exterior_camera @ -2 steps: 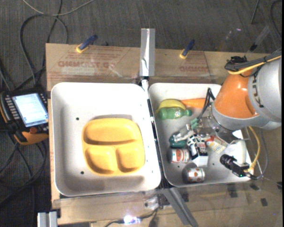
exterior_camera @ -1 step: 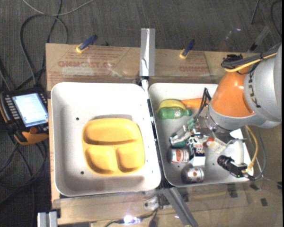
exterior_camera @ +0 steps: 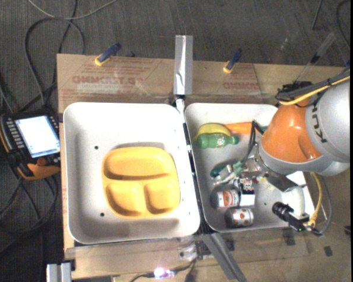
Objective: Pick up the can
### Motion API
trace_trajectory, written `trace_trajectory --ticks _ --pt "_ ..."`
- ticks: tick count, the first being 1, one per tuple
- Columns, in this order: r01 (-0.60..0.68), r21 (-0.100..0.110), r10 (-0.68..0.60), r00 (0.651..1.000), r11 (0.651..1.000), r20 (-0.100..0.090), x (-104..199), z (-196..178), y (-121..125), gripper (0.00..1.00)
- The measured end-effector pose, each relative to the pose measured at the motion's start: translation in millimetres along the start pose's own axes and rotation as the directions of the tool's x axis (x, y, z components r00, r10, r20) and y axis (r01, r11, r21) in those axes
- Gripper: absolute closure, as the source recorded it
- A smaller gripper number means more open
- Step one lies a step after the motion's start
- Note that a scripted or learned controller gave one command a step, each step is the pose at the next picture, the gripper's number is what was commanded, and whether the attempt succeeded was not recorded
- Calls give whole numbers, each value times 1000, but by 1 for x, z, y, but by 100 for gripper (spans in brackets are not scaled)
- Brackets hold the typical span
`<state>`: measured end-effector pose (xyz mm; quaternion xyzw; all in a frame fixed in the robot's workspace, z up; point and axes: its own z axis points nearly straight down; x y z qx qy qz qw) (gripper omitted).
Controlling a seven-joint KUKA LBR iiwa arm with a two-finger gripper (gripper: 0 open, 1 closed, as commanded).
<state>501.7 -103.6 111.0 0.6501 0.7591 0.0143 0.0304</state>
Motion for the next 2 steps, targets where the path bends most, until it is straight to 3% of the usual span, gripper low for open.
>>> trace_trajectory --ticks 1,2 --pt "220 55 -218 975 974 -42 -20 -22 31 0" --pt "25 62 -24 999 998 -25 -51 -146 67 0"
